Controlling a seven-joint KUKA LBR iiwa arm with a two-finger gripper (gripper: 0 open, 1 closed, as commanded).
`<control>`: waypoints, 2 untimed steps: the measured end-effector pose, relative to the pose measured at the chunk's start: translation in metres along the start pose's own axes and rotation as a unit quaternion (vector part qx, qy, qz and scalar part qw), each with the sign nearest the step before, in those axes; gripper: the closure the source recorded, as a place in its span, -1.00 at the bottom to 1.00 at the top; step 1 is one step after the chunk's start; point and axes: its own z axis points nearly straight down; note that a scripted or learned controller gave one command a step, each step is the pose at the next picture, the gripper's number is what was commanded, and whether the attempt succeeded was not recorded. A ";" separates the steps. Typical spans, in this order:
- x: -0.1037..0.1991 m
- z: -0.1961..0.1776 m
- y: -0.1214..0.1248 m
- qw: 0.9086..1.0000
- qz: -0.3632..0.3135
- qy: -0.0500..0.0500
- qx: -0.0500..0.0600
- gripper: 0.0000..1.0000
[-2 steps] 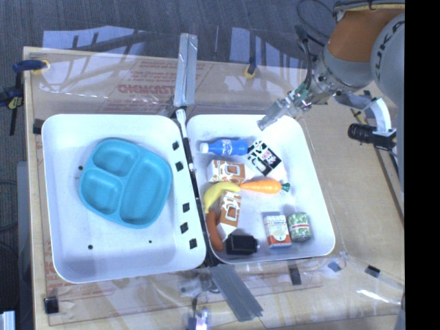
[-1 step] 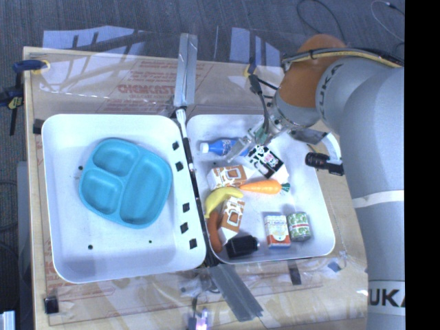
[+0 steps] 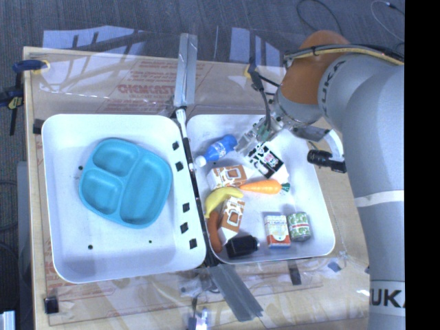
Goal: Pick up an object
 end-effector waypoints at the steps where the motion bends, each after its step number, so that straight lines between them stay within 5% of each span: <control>1: 0.000 0.000 0.000 1.000 0.000 0.000 0.000 -1.00; 2: 0.027 -0.055 -0.049 1.000 -0.027 -0.001 -0.001 -1.00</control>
